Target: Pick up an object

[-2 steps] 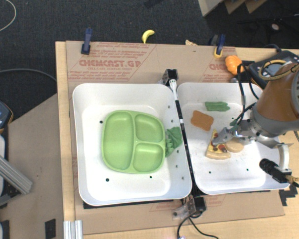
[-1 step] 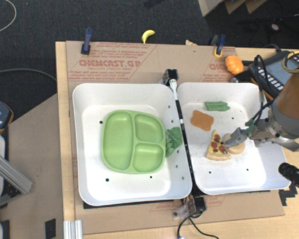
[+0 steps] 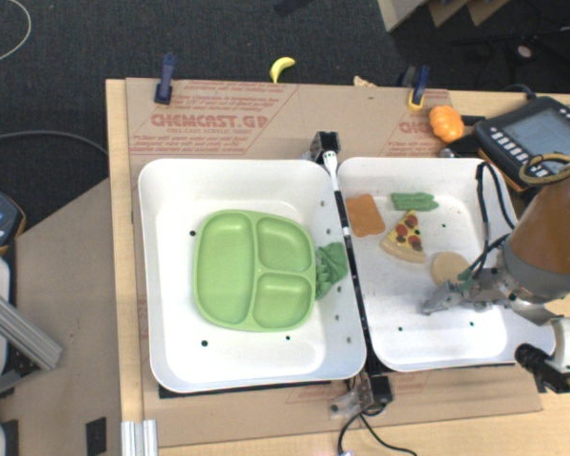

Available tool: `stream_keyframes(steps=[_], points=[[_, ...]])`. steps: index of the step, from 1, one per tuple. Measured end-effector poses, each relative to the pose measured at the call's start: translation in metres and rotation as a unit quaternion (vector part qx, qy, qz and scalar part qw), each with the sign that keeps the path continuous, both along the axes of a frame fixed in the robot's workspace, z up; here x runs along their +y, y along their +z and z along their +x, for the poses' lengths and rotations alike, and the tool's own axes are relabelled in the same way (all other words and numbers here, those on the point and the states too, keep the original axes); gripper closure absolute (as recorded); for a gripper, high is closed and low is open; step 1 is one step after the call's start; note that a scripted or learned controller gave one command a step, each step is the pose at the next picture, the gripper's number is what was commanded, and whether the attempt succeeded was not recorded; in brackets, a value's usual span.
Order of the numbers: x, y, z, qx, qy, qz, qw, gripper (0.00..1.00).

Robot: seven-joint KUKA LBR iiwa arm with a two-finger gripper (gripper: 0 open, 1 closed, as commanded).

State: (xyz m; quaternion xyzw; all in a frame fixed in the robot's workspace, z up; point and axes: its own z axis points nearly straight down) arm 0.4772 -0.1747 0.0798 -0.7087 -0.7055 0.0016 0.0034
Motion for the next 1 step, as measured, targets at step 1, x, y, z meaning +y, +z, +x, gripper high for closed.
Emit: stream_keyframes(steps=[1], points=[[-0.0475,0.0165,0.0055,-0.002,0.004,0.0033,1.0000,0.00]])
